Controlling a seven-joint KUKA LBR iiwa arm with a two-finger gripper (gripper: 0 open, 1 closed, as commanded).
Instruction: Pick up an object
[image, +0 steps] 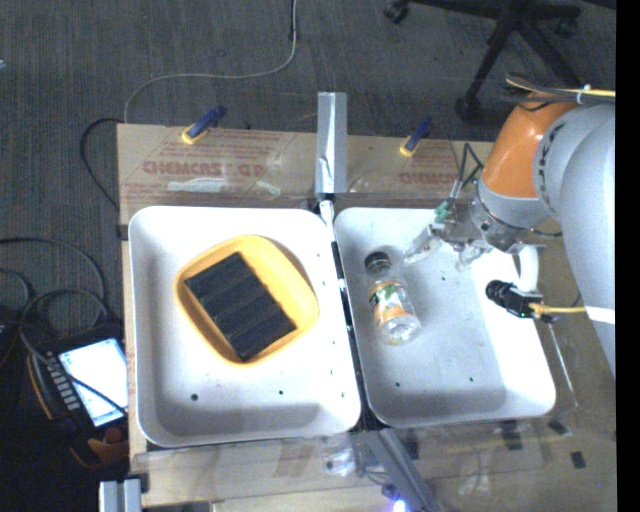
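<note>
Lying on its side near the middle of the right bin (520, 395), a small clear bottle (393, 310) waits, close to the bin's left wall. A dark round cap (377, 263) sits just behind it. The gripper (447, 240) hangs over the far edge, fingers spread and grasping nothing, probably ready to descend.

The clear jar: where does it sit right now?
The clear jar lies on its side in the right bin, toward that bin's left wall, just below a small dark round cap and apart from the gripper.
</note>
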